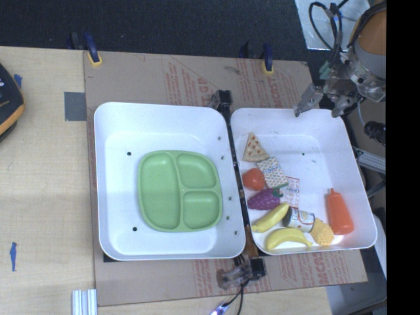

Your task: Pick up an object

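My gripper [321, 106] hangs open over the far rim of the right bin [341, 151], its two fingers spread apart with nothing between them. Toy food lies in that bin's near and left parts: a pizza slice [254, 148], a red tomato [253, 179], purple grapes [264, 199], two bananas [270, 218] [287, 240], a corn cob [321, 231] and an orange bottle [338, 211]. A small can [300, 218] lies among them, and a patterned cracker [272, 171] sits near the tomato. All of these lie well nearer the camera than the gripper.
The left bin [111, 176] holds a green divided plate [179, 190]. Both bins rest on a cardboard sheet [164, 77] clamped at the far edge. A dark and orange device [8, 100] sits at the far left of the bench.
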`<action>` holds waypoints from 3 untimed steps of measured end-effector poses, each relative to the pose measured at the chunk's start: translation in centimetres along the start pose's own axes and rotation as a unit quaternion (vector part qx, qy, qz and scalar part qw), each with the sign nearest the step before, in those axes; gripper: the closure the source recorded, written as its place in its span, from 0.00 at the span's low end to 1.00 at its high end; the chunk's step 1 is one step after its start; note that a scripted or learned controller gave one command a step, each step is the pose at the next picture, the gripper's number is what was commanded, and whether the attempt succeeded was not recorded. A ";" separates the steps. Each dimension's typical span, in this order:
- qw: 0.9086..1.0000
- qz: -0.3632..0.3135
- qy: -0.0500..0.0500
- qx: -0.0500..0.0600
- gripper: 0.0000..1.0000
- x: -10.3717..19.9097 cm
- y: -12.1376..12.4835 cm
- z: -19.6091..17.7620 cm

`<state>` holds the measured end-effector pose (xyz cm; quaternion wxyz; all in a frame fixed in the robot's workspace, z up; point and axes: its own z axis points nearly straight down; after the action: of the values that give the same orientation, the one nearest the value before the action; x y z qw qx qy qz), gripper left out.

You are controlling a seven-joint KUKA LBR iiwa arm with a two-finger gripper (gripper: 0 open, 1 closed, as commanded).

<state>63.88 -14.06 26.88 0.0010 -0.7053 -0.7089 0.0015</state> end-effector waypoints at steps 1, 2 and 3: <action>1.000 0.001 0.000 0.002 0.00 3.4 -6.8 14.6; 1.000 0.000 0.000 0.000 0.00 4.9 -4.0 17.7; 1.000 0.000 0.000 0.001 0.00 0.8 -12.2 17.8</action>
<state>51.60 -13.34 9.13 0.0016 -0.7057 -0.7085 0.0018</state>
